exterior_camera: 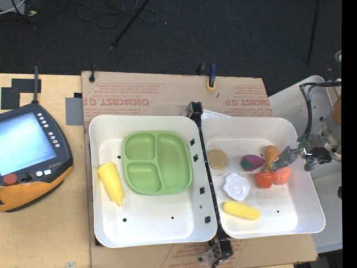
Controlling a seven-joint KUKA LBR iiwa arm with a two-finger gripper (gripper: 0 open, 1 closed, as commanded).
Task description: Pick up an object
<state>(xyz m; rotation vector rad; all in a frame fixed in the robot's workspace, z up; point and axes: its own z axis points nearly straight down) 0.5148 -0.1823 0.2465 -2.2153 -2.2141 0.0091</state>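
Grey metal claw [287, 156] (black cables)

Even, bright overhead light – white bins [111, 216] near glare, shadows faint – dark, underexposed floor toward twelve o'clock; focus slightly soft throughout

The arm [329, 133] is cut off at the right edge. The gripper [285, 157] is too small and blurred to read its fingertips. It partly covers a red toy [265, 180]. The handheld screen [30, 152] runs off the left edge.
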